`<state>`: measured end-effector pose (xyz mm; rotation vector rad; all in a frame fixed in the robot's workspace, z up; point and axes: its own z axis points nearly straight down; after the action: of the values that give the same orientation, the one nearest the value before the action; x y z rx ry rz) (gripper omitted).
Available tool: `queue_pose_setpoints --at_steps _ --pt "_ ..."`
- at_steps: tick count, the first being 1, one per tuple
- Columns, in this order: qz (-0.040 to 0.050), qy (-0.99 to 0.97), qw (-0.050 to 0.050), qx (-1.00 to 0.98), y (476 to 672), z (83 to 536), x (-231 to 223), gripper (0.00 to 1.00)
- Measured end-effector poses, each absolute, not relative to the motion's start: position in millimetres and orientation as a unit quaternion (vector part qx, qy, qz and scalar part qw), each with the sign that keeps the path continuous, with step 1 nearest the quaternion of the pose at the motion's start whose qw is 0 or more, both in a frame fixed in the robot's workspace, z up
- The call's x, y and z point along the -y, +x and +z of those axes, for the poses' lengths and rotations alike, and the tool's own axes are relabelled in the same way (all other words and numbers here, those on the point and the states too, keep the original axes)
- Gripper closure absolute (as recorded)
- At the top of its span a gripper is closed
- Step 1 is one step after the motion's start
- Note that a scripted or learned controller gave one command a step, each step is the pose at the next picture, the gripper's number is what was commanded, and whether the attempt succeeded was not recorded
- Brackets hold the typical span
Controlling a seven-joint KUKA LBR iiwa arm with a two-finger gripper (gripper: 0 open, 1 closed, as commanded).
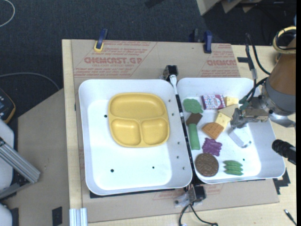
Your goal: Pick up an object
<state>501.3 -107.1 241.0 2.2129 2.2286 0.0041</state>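
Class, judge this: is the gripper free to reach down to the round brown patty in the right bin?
Probably yes. The round brown patty lies flat and uncovered near the right bin's front edge; the gripper is over the same bin, with nothing standing between them.

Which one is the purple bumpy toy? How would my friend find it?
Look in the right white bin, the one full of small toy foods. Near its middle, just above the round brown patty, lies the purple bumpy toy. It is the only all-purple piece, and it looks like a bunch of grapes.
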Motion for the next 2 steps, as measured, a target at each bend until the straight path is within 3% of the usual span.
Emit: queue_pose_setpoints --at_steps 2 --pt "0.0010 0.704 -0.001 -0.710 513.5 220.3 -5.7 1.00"
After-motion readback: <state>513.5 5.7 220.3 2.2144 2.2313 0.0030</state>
